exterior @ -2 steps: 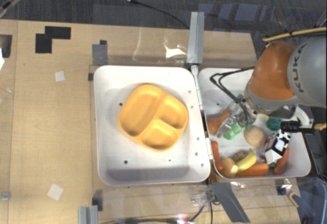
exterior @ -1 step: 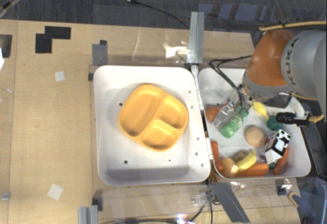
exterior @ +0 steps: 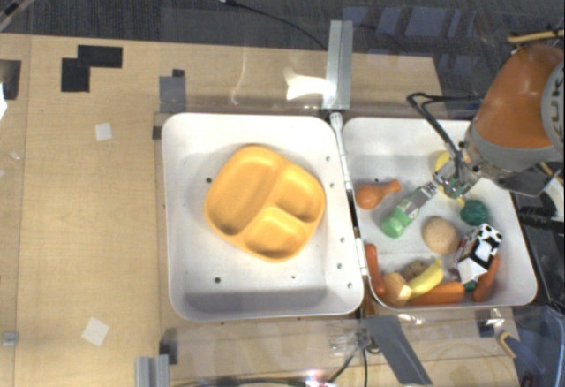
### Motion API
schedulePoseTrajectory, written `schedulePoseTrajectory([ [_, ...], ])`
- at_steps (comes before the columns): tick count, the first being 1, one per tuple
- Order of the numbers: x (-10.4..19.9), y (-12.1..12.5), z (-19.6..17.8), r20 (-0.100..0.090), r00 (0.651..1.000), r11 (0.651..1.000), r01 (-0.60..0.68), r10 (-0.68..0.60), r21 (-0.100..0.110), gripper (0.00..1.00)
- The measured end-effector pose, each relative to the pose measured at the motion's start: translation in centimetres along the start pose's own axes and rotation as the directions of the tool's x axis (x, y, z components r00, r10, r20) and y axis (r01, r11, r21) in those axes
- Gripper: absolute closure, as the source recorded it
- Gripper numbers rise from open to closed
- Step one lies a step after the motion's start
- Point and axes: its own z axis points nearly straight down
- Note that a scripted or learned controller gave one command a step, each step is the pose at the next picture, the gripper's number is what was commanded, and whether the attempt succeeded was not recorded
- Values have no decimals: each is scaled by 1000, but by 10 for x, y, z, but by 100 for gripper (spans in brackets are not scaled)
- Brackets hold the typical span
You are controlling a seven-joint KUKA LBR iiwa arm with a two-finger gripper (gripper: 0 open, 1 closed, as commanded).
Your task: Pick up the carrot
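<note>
My gripper (exterior: 455,182) hangs over the back of the right bin (exterior: 521,292); whether my fingers are apart or together I cannot tell. The carrot (exterior: 441,292) lies along the front wall, touching a banana (exterior: 425,278) and just beside a potato (exterior: 440,236). I judge I should come down square over its middle, jaws across its width, clear of the banana
</note>
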Motion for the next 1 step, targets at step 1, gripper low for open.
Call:
schedulePoseTrajectory([
  [1,50,-8,40,-9,1000,1000,-16,16,5,0],
])
